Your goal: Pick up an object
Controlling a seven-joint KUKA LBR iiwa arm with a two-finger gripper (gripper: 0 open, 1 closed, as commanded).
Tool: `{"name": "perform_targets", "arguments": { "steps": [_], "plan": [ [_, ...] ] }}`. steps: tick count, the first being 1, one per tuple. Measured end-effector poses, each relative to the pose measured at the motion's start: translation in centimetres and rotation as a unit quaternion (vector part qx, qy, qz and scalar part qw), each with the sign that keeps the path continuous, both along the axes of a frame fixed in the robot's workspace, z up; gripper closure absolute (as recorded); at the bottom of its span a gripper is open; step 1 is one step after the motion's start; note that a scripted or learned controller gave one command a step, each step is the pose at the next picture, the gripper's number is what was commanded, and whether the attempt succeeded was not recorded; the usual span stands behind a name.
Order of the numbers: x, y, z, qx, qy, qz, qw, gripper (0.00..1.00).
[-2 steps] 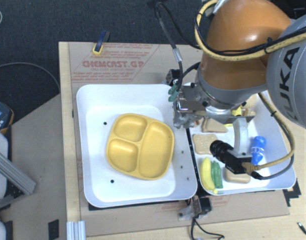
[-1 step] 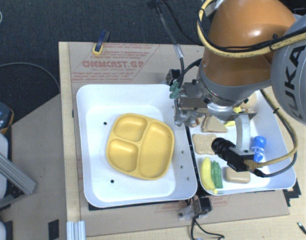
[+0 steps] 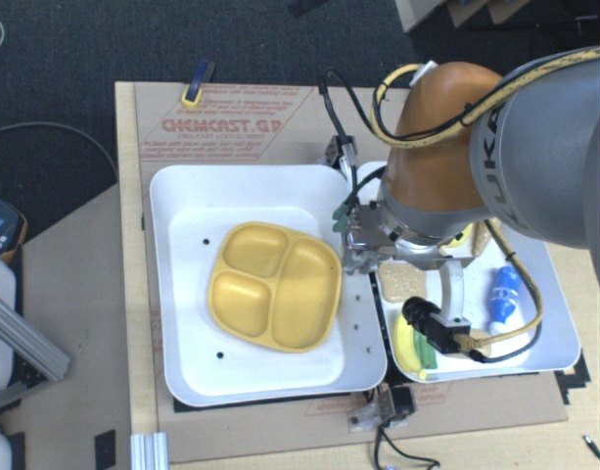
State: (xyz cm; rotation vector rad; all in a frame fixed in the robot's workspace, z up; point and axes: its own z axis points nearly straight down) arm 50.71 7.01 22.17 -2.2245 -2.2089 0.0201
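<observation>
The arm (image 3: pixel 534 145) reaches over the right bin (image 3: pixel 562 346).
A plate (image 3: pixel 275 287) lies mid left bin (image 3: pixel 182 213); the pincer (image 3: pixel 409 255) hangs at the right bin's left edge, whether open or closed I cannot tell, just beside a tan slice (image 3: pixel 399 282); a blue bottle (image 3: pixel 503 297) lies near the right edge.

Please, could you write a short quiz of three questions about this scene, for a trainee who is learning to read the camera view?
1. True or false: the yellow divided plate lies in the right bin.
2. How many compartments does the plate show? A) two B) three C) five
3. Fill in the missing word: the blue object lies in the ____ bin.

Key
1. False. It lies in the left bin.
2. B.
3. right.
</observation>
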Motion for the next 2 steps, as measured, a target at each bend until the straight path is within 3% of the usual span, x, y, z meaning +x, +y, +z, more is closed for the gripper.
{"name": "perform_targets", "arguments": {
  "steps": [1,2],
  "plan": [
    [-3.03,13.19,4.37,0.0057,-0.008,0.011,0.9999,1.0],
    [-2.78,12.39,5.26,0.0027,-0.008,0.004,1.0,1.0]
  ]
}}
